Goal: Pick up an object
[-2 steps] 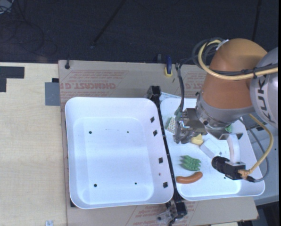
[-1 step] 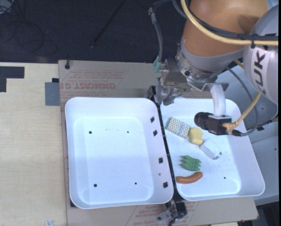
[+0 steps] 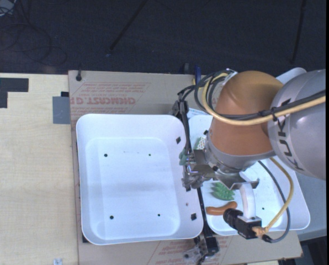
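Pale wood and cardboard form the bench (image 3: 32, 175) under 2 white bins. A green object (image 3: 222, 191) and an orange object (image 3: 221, 207) are seen in the right bin (image 3: 300, 214), beneath the arm (image 3: 247, 120). Whether the jaws are apart cannot be told. The reach appears underway; next, a descent onto 1 object is called for.

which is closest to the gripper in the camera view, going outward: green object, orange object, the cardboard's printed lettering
Taking the gripper as the metal piece below the orange band:
1. green object, in the right bin, just to its right and below.
2. orange object, right bin, lower still.
3. printed lettering, on the cardboard beyond the left bin.
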`<move>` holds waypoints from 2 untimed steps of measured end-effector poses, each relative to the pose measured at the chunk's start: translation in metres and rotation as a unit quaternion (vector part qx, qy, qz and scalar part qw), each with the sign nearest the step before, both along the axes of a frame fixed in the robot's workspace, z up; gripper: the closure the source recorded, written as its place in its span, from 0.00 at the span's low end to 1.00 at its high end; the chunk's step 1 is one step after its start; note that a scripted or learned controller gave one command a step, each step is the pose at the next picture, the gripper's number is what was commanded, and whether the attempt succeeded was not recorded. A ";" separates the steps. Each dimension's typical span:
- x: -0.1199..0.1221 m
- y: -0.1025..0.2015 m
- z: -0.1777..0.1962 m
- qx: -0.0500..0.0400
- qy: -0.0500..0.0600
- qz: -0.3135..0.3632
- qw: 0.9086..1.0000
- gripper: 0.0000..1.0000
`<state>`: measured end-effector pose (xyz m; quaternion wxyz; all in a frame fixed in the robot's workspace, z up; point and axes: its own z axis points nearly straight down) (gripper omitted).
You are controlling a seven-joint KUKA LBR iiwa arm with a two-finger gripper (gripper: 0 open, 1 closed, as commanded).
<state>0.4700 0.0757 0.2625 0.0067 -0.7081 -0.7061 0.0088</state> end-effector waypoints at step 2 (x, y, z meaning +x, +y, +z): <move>0.006 0.048 0.192 0.002 -0.011 0.003 1.000 1.00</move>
